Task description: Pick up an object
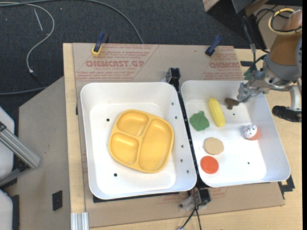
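The right bin (268,152) holds a yellow corn cob (217,112), a green leafy piece (199,120), a tan round disc (214,145), a red-orange disc (209,165) and a small white and orange object (250,132). A small brown piece (231,102) lies near the bin's back. My gripper (243,94) hangs over the back of the right bin, just right of and above the brown piece and right of the corn cob. Nothing can be seen held in it.
The left bin (96,109) carries a yellow divided plate (141,140). Blue clamps (100,41) (213,45) hold the cardboard at the back. Black brackets (173,74) sit between the bins. Cables lie on the dark floor beyond the bench.
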`<state>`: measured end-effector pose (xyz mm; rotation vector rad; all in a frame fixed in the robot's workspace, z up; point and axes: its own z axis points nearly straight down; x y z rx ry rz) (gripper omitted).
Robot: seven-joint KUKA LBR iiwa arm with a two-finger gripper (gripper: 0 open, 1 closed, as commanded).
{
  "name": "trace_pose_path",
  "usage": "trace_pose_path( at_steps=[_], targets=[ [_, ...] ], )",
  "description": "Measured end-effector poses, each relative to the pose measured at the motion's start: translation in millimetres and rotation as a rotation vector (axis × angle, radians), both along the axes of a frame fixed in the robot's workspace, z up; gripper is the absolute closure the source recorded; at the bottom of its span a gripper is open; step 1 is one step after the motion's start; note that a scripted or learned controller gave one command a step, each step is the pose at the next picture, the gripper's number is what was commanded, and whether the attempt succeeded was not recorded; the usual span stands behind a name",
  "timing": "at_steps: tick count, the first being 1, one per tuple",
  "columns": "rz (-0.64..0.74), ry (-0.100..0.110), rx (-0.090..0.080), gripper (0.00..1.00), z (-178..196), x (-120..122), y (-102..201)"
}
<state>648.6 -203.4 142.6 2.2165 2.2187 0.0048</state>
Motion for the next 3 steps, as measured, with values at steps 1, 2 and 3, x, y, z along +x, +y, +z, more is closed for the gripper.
trace_pose_path(
  at_steps=[1,2,3],
  targets=[
    [0.000,0.000,-0.001,1.00,57,2,-10],
    [0.000,0.001,0.000,1.00,101,1,-14],
    [0.003,0.008,0.003,1.00,101,-5,32]
  ],
)
